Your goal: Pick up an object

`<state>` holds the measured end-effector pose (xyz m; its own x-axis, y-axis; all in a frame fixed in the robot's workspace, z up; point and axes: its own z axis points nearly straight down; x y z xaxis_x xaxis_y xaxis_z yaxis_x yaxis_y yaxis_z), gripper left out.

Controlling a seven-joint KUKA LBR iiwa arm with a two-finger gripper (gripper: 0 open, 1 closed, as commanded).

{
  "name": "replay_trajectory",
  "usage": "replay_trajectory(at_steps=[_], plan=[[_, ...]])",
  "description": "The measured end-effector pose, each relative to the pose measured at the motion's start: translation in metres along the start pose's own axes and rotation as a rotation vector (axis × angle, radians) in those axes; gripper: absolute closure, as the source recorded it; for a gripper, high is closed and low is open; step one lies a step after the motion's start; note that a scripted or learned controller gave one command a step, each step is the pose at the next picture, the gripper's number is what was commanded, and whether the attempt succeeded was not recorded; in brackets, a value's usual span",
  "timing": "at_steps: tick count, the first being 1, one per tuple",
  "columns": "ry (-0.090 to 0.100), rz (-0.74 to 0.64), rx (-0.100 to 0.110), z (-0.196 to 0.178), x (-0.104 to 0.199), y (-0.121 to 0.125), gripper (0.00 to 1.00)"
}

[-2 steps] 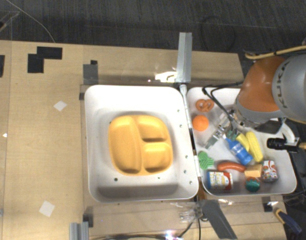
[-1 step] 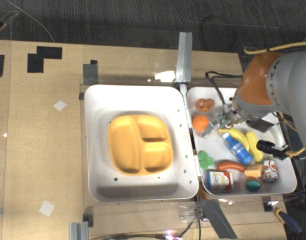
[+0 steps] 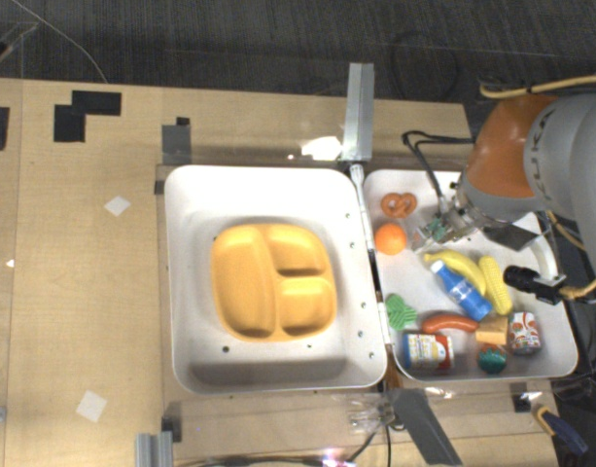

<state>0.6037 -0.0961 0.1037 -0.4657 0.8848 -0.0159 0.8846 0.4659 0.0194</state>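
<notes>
You've lifted nothing yet: the gripper (image 3: pixel 441 224) hovers by the right bin's (image 3: pixel 566 356) back edge; jaws' state unclear.

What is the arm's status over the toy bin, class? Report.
Gripper low in right white bin, near orange ball. Nothing seen held. Yellow banana and blue bottle crowd close.

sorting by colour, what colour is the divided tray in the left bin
Yellow; the divided tray shows plainly in the camera view.
</notes>
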Motion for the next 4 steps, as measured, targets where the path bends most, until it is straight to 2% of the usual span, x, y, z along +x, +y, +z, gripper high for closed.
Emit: replay_trajectory(at_steps=[1,2,3,4], plan=[[0.001,0.000,0.001,0.001,0.000,0.000,0.00],[0.009,0.357,0.014,0.016,-0.013,0.023,0.00],[0.001,0.346,0.005,0.002,-0.015,0.026,1.00],[0.007,0.398,0.008,-0.086,-0.007,0.068,1.00]])
